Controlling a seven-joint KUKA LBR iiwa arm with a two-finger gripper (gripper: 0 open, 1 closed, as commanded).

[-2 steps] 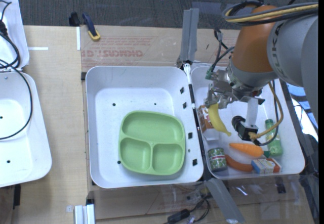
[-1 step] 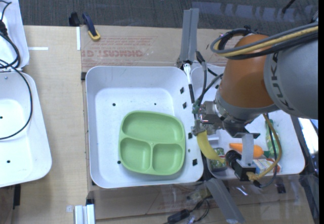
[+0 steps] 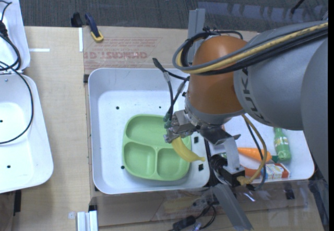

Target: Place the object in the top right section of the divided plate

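Observation:
A light green divided plate (image 3: 148, 146) lies in the middle white bin (image 3: 107, 120), with one long section at the back and two smaller ones in front. My gripper (image 3: 174, 135) hangs over the plate's right edge, under the orange wrist band. It is shut on the upper end of a yellow banana (image 3: 187, 152). The banana slants down to the right, over the plate's right rim and the front right section. The arm hides the plate's far right part.
In the bin to the right lie a carrot (image 3: 254, 154), a green bottle (image 3: 282, 144) and a small box (image 3: 275, 172), partly behind the arm. Another white bin (image 3: 26, 162) with a black cable stands at the left. A blue and yellow clamp (image 3: 93, 27) lies on the bench at the back.

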